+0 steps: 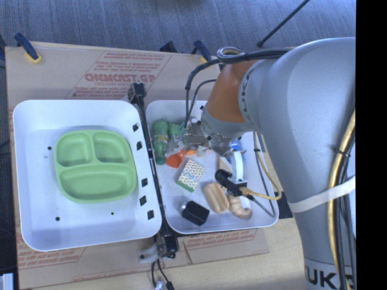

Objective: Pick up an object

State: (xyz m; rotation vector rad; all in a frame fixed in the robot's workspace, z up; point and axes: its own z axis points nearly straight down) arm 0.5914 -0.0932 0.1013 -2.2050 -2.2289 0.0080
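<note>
A: Our likeliest target, the orange piece (175, 159), lies in the right bin (266, 219) toward ten o'clock, touching the green bottle (159, 140).
B: The gripper (192, 139) hangs at the piece's one o'clock; we cannot tell whether it is spread or clenched.
A: We come down straight and centred, clear of the bottle and the patterned card (191, 174)

The arm (308, 119) is a thick, smooth, rounded grey body with an orange band (227, 98) above the wrist. Thin black cables (196, 80) loop beside the band. White letters "UK" (323, 277) mark its lower casing, and a pale strap (320, 195) crosses it.
</note>
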